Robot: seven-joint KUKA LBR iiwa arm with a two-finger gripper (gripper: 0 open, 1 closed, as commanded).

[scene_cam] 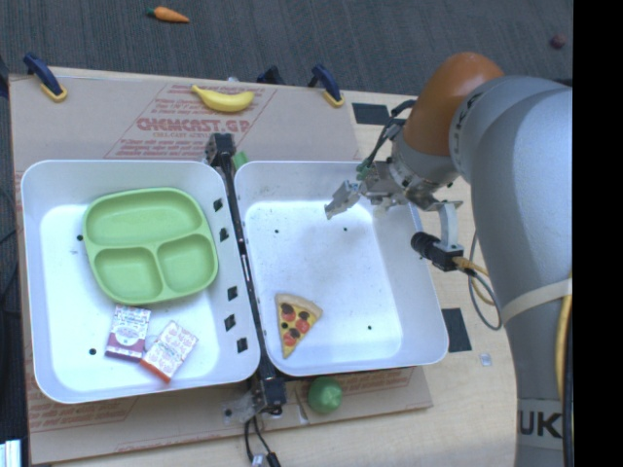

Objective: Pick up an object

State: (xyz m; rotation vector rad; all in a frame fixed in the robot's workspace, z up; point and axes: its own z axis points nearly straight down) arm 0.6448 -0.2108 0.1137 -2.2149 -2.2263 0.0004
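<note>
The pizza slice [296, 323] lies flat in the right bin [409, 329], near the front edge and close to the wall between the two bins. It is a toy slice with red and dark dots on top. Nothing touches it.

My fingers [343, 202] are over the back part of the same bin, well apart from the pizza slice. I cannot tell if they are open or closed, and I see nothing between them. My grey arm [516, 193] comes in from the right, with its orange band [450, 105] above the wrist.

In the left bin [39, 290] sits a green plate [149, 242] with three parts. In front of the plate lie two small packets [151, 342], side by side.

Behind the bins, a yellow banana [224, 97] rests on the cardboard [146, 115] on the desk. A green ball [325, 395] sits just in front of the right bin. A small carrot [169, 14] lies far back on the floor.
</note>
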